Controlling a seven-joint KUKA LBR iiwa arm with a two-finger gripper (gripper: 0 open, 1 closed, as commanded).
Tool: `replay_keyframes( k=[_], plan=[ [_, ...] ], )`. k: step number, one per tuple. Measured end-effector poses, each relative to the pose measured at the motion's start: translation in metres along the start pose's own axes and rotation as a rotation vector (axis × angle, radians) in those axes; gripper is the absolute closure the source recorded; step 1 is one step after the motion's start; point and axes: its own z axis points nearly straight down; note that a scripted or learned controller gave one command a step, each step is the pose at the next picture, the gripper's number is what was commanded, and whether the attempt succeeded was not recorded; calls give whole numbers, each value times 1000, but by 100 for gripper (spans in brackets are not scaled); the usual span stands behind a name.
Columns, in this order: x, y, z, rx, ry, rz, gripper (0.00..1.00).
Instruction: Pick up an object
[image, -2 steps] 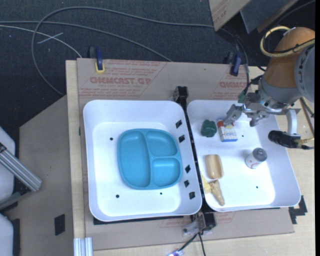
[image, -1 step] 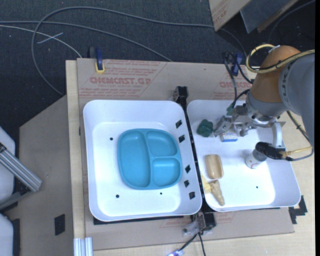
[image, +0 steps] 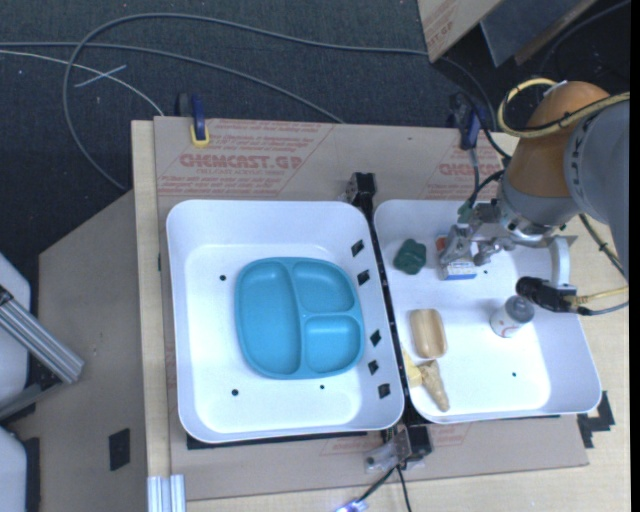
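Note:
The right bin holds several small things. A dark green lump lies near its back left corner. A tan rounded piece rests by the left wall, with a pale yellow piece just in front of it. A small white ball sits toward the right. My gripper hangs low over the back of this bin, just right of the green lump and apart from it. Nothing shows held in it.
The left bin carries a blue divided plate in its middle. A black divider with clips runs between the bins. The grey arm and its cables cover the right bin's back right corner.

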Motion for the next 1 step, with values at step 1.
replay_keyframes(
  k=[1],
  plan=[
    [-1, 0, -65, -7, -3, 1, 100]
  ],
)
